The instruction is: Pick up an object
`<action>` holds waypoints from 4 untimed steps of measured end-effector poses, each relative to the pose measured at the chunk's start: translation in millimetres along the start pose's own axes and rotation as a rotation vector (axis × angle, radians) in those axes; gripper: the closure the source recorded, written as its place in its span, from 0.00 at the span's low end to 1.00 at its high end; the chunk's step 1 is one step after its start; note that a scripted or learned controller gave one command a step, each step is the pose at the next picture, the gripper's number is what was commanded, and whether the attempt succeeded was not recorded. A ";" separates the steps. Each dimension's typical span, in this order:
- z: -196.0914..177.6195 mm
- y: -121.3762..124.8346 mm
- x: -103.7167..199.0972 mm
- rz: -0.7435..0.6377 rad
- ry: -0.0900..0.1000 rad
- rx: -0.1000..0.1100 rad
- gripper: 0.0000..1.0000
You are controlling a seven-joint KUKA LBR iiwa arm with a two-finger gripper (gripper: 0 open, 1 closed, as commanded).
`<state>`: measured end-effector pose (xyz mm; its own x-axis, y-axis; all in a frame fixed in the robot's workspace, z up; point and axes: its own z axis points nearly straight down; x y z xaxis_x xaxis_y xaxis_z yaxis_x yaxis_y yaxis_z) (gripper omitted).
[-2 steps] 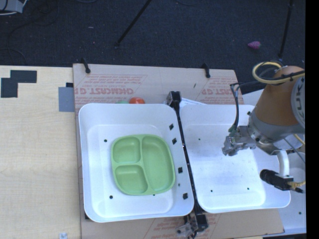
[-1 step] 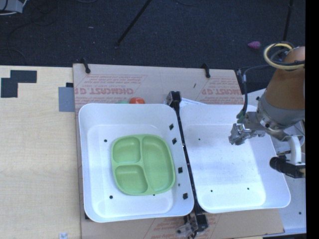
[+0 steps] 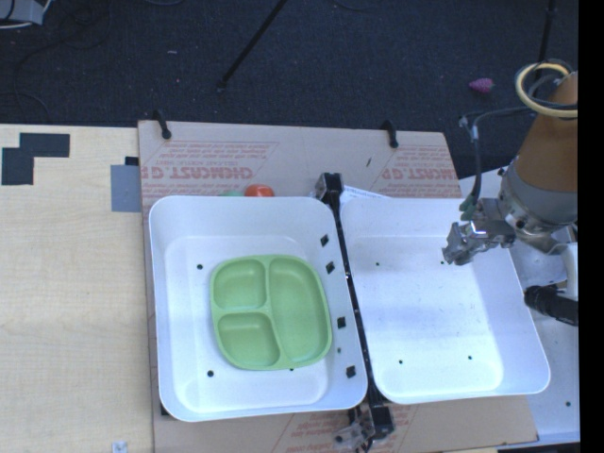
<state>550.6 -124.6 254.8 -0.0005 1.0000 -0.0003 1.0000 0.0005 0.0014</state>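
A light green, three-compartment plastic plate [image 3: 271, 311] lies flat in the middle of the left white bin [image 3: 179, 253]. Its long axis runs roughly top to bottom, tilted slightly, the single large compartment toward the divider between the bins. The grey two-finger gripper [image 3: 460, 247] hangs over the right white bin's [image 3: 444, 347] upper right part, well apart from the plate, gripping nothing visible.

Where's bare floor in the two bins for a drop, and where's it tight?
Right bin: floor bare from the centre divider to the near rim; the claw hangs over its far right edge. Left bin: crowded, the green divided plate takes the middle, leaving only strips along the walls.
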 end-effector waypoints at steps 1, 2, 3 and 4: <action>-1.8 12.1 47.0 -0.003 0.002 0.003 1.00; 15.5 16.6 92.9 -0.002 0.002 0.007 1.00; 20.9 24.2 137.9 -0.003 0.002 0.005 1.00; 34.3 26.5 185.9 -0.002 0.002 0.007 1.00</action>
